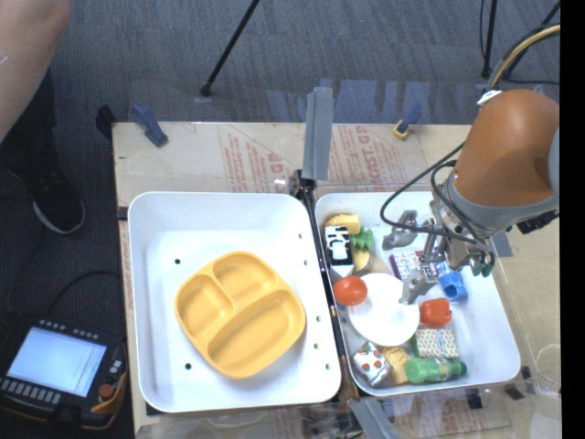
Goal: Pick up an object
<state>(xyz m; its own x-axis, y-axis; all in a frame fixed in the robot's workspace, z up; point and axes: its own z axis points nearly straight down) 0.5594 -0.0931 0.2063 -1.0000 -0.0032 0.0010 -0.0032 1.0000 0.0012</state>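
Arm point(507, 154): reaches in from the right, wrist bent down over the right bin point(498, 337). Hand point(422, 277): low above the white plate point(384, 311); grip state cannot be told. Tomato point(349, 290): touching plate's left edge. Left bin point(155, 245): yellow tray point(239, 312).

Left of the fingers point(422, 277), a matt yellow plastic tray point(240, 312) lies in a smooth white plastic bin point(151, 245); the tabletop point(219, 154) looks like printed cardboard.

The arm point(507, 154) reaches in from the right, its orange band uppermost, wrist bent downward. The tool point(422, 277) hangs low; its fingers seem slightly parted, though clutter blurs them.
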